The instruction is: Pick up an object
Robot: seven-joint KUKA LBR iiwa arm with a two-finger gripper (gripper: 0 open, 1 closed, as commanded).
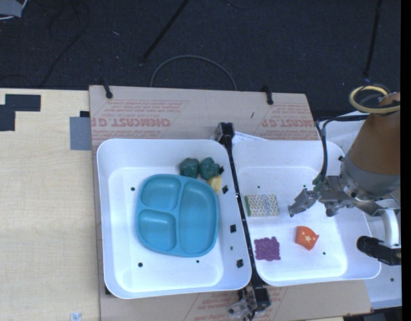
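My gripper hangs over the right bin, open, with nothing between its fingers. An orange-red object lies on the bin floor just in front of and below it. A small block with a green and white pattern sits to the gripper's left, apart from it. A purple object rests near the bin's front left.
The left bin holds a blue divided plate, two dark green objects and a small yellow piece behind it. A black divider runs between the bins. A black cable loops by the arm.
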